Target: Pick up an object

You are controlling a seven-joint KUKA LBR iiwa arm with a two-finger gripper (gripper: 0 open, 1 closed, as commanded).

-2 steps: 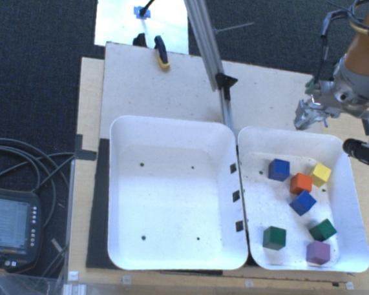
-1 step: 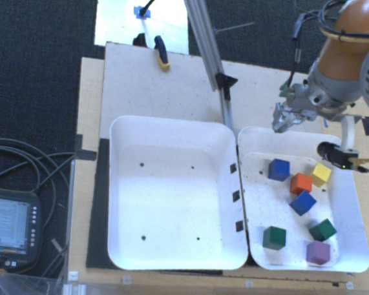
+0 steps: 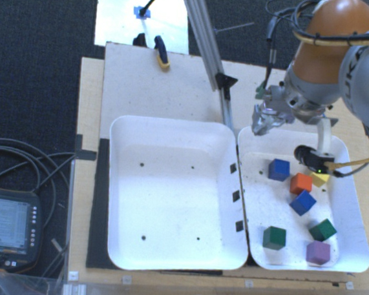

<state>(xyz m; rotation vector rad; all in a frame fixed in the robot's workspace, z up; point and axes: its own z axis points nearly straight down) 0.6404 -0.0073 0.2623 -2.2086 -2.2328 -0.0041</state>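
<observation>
Blocks lie in the right bin [image 3: 353, 212]: purple block [image 3: 318, 252] and green cube [image 3: 274, 237] nearest, then blue cube [image 3: 302, 202], orange cube [image 3: 301, 183]. Gripper [image 3: 262, 123] hangs above that bin's far rim; its opening cannot be told.

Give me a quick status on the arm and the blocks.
Gripper above right bin's far-left corner, nothing seen between fingers. Blocks lie in that bin, blue block nearest. No obstruction seen.

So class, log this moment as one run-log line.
gripper: above right bin far-left corner | holding: nothing seen | blocks in bin: seven | left bin
</observation>
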